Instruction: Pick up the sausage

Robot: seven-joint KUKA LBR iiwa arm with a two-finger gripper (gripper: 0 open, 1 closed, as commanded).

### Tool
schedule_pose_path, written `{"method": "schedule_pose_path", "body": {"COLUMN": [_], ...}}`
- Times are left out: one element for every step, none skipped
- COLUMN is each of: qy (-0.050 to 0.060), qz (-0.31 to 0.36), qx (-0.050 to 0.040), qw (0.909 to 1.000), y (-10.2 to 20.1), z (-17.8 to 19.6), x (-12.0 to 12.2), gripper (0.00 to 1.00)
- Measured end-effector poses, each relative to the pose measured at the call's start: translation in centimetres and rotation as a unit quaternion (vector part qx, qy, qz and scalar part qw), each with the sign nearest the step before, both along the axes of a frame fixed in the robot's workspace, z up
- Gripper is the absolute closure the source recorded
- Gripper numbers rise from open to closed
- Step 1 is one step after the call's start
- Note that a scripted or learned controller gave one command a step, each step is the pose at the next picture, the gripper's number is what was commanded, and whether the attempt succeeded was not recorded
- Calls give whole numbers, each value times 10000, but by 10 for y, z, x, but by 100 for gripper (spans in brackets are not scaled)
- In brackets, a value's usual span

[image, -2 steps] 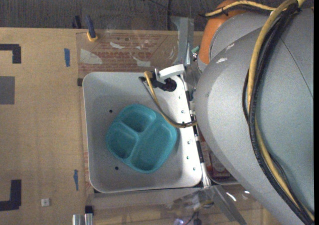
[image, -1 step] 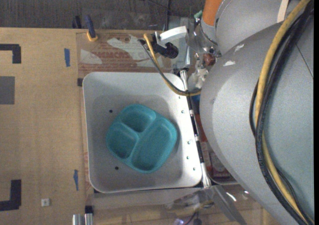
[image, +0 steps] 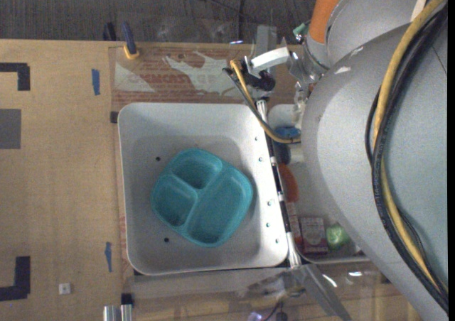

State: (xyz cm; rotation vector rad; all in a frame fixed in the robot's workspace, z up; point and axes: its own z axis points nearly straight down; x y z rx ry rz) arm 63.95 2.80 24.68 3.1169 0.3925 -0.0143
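Note:
The sausage (image: 288,181), a short reddish-brown piece, lies along the left wall of the right bin (image: 295,163), just right of the divider between the bins. My grey arm covers most of that bin. The gripper (image: 298,99) hangs over the bin's far left corner, above and beyond the sausage, and is largely hidden by the wrist and cables.
The left bin (image: 142,135) holds a teal divided plate (image: 202,197). In the right bin, a blue item (image: 288,131) sits beyond the sausage, and a small red-and-white box (image: 313,234) and a green ball (image: 338,236) lie nearer. A yellow cable (image: 256,106) loops over the divider.

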Motion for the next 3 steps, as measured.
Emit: {"method": "schedule_pose_path", "body": {"qy": [-12, 5, 27], "qz": [-239, -247, -254], "qx": [0, -9, -14], "qw": [9997, 9997, 9997], "y": [32, 30, 28], "z": [-40, -34, -28], "x": [-23, -21, -20], "gripper": [100, 100, 100]}}
